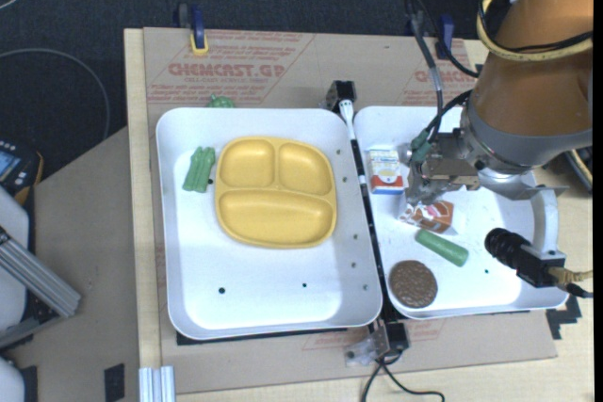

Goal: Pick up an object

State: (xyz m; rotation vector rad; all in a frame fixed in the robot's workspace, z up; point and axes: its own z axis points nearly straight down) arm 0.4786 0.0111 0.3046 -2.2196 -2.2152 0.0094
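**Right bin (pixel 490 292)**
- Gripper (pixel 426 193): over the middle of the bin, toward the far edge. It is directly above the far end of the packet. How far it is open cannot be told, nor whether it has hold of anything.
- Packet (pixel 435 216): clear wrapper with red and brown contents, at the bin's centre. It lies flat and is partly covered by the gripper.
- Small carton (pixel 384 170): white and red, near the edge shared with the left bin and just beside the gripper on that side.
- Green stick (pixel 443 249): lies at a slant just nearward of the packet, close to it or touching it.
- Brown disc (pixel 413 283): flat, by the near edge toward the shared-edge corner. It is apart from the stick.
- Open room: bare white floor along the near edge toward the outer corner, and a strip along the far edge.

**Left bin (pixel 273 297)**
- Yellow divided plate (pixel 277 193): fills the far-centre area, empty.
- Green pods (pixel 199 169): between the plate and the outer edge, just beside the plate.
- Open room: the whole near half is bare.

**Bench (pixel 151 202)**
- Small green piece (pixel 221 102): outside the left bin, against its far rim.
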